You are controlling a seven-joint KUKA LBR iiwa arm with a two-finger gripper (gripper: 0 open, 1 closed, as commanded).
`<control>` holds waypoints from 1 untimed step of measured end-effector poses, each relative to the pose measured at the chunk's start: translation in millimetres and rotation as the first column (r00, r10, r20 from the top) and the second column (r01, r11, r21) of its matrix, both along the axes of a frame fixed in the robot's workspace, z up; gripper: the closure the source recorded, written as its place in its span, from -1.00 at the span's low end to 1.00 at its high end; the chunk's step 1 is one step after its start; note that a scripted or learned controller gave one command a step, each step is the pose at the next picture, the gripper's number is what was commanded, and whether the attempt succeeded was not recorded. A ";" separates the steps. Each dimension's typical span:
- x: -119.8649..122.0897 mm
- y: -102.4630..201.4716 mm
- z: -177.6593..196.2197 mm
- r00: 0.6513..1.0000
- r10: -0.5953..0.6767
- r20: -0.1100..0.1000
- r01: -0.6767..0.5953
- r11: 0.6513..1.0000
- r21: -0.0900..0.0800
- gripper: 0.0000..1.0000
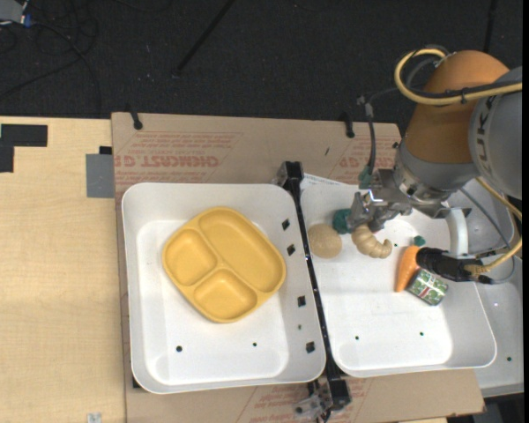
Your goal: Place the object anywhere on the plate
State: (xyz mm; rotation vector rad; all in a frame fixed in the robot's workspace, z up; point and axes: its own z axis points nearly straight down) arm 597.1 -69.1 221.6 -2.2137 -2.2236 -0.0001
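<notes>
On my feed, the bench's left shows pale wood with dark patches. Next comes a cardboard sheet (pixel 247 148) under the bins; its red print reads mirrored, and I make out "CHEMCAST" with smaller lines too blurred to read. The left bin (pixel 150 342) holds a yellow three-compartment plate (pixel 223 263), tilted diagonally. In the right bin (pixel 397 342) I see a tan roundish item (pixel 325 241) near the divider, a teal piece (pixel 343 220) just behind it, then a beige curved object (pixel 372 244) directly under the gripper (pixel 368 214). Whether its fingers are apart or together I cannot tell. Further right lie an orange carrot-like piece (pixel 407 267) and a green printed can (pixel 428 287), label unreadable.
</notes>
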 end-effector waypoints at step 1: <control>-15.8 56.1 -8.9 1.000 0.001 -0.003 -0.001 1.000 0.000 1.00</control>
